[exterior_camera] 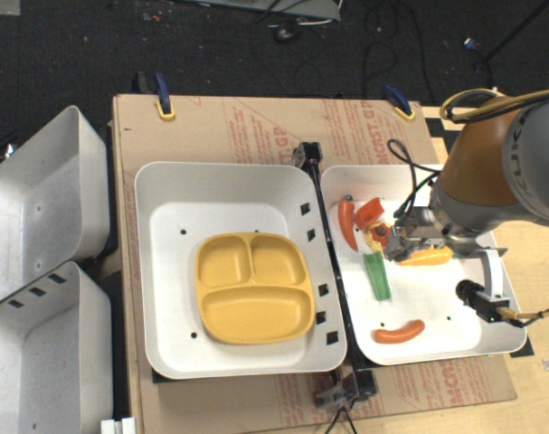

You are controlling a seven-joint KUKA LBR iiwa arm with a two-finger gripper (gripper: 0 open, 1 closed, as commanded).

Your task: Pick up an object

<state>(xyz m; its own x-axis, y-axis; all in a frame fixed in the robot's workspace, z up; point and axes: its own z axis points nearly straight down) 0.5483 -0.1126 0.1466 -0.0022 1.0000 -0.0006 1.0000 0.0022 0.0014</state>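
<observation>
Even, diffuse overhead lighting; the two white bins (229, 206) render bright with soft, short shadows along their inner walls. The floor across the top of the frame stays dark. Focus is moderately soft throughout, with slight graininess and no strong glare.

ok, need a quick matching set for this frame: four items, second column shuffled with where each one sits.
Things:
1. yellow divided tray
2. green stick
3. orange sausage
4. tool

Places:
A. near the front edge of the right bin
B. middle of the left bin
C. lying in the right bin, just left of the yellow piece
D. over the cluster of red items in the right bin

Pairs: 1-B, 2-C, 3-A, 4-D
</observation>
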